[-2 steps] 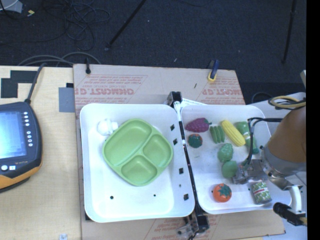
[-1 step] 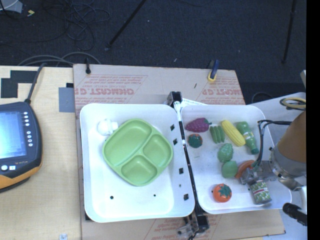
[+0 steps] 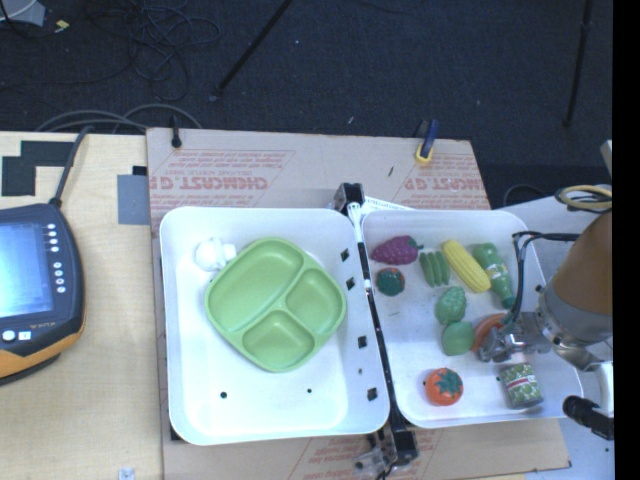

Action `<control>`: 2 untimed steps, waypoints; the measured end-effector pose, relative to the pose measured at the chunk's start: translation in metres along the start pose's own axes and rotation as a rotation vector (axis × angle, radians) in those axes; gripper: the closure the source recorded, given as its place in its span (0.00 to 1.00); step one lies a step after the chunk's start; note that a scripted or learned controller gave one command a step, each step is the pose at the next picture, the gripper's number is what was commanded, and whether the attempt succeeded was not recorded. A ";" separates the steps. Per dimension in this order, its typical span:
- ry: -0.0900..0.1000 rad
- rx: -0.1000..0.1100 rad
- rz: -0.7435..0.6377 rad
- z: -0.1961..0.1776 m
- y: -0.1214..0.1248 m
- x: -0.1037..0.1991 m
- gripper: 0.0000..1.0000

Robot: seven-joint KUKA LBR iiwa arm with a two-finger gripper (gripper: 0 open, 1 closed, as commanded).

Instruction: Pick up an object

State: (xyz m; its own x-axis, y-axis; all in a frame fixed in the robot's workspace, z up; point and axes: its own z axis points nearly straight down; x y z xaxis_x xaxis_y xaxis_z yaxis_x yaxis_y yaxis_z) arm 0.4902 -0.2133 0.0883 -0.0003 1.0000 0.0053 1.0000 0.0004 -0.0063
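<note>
At the right edge of the frame the jaws (image 3: 508, 345) sit low in the right bin (image 3: 415, 393), whether apart or together I cannot tell, just above a small can (image 3: 520, 385), while the corn cob (image 3: 466, 265) lies diagonally, upper-left to lower-right.

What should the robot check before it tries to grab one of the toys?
1. Toys in the right white bin: ok, several lie there.
2. Tool over that bin: ok, at its right side.
3. Whether the tool already holds something: cannot tell.
4. Small green patterned can within reach: ok, just below the tool.
5. Round orange tomato toy has room around it: ok, lies apart from the others.
6. Green divided plate out of the way: ok, in the left bin.
</note>
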 end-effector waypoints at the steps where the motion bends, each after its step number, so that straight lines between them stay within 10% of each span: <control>1: -0.004 -0.011 -0.005 -0.065 0.046 0.043 1.00; 2: -0.007 -0.016 -0.001 -0.233 -0.015 0.077 1.00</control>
State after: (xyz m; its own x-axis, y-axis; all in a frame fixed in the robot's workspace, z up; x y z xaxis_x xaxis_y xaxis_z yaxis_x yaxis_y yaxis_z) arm 0.4767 -0.1379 0.3222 -0.0018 1.0000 -0.0013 1.0000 0.0018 0.0098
